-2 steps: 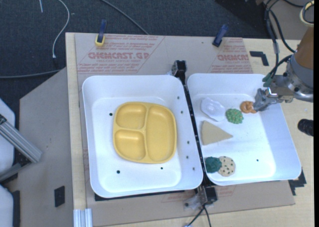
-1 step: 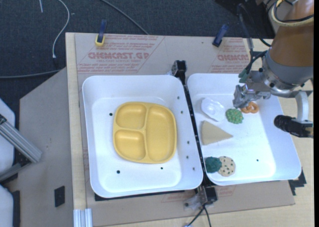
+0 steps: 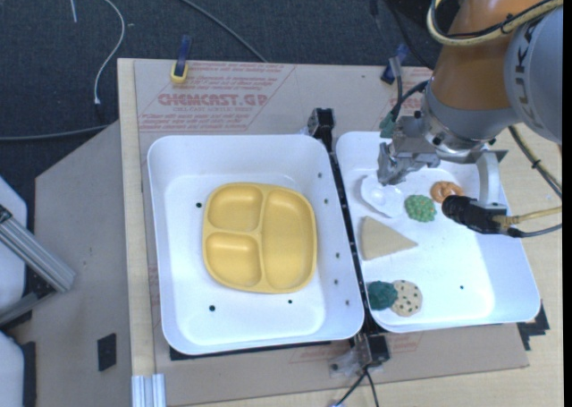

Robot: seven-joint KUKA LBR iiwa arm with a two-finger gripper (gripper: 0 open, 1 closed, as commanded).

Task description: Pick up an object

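1. The arm (image 3: 500,47) enters from the upper right of the frame, its orange band sitting above the wrist over the right bin (image 3: 514,293).
2. The gripper (image 3: 391,173) hangs low in the upper left part of the right bin, just above a pale white piece (image 3: 380,195) lying on the bin floor.
3. Whether its fingers are spread or closed cannot be told from this angle, nor whether they have hold of anything.
4. In the right bin, a light green lumpy piece (image 3: 420,208) lies just right of the gripper, with an orange piece (image 3: 444,190) near it to the upper right.
5. A tan wedge (image 3: 382,238) lies below the white piece, near the bin's left wall.
6. At the bin's lower left, a dark green piece (image 3: 381,293) touches a speckled cookie (image 3: 407,297).
7. The left bin (image 3: 170,244) holds a yellow divided plate (image 3: 260,237) at its middle, lying flat with three compartments.
8. Both bins rest on a cardboard sheet (image 3: 223,97) with red printing at the upper left.
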